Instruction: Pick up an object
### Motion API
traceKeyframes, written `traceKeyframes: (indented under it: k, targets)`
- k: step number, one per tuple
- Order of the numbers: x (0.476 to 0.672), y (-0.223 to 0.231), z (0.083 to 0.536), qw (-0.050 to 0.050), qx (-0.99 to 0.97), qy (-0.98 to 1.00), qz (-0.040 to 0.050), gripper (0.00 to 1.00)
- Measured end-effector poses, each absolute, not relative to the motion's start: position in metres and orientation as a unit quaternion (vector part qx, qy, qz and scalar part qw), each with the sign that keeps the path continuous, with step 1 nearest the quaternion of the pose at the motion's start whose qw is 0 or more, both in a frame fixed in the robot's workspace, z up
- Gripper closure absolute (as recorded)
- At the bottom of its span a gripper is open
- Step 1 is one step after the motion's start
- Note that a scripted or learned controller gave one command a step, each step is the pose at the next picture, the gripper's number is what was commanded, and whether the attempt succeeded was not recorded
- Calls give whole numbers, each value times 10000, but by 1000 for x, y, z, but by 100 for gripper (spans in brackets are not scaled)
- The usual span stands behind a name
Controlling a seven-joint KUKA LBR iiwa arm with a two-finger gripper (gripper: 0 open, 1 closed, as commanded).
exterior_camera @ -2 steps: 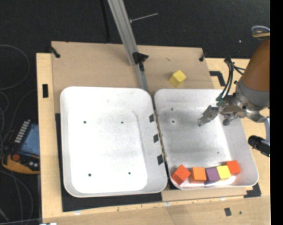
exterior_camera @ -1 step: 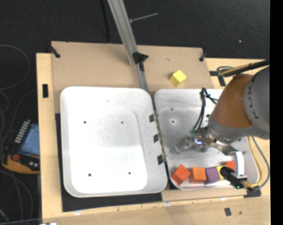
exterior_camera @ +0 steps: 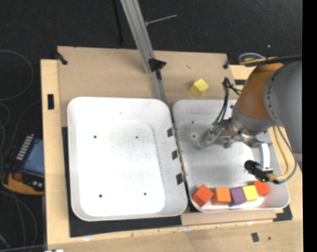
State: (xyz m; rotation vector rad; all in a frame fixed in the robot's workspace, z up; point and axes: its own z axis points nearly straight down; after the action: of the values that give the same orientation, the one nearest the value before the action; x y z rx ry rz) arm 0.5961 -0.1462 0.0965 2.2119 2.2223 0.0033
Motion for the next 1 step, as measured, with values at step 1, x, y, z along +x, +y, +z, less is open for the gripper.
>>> traceKeyframes:
  k: [1]
  targets:
    - [583, -169, 191, 45, 7075, 7066, 20, 0]
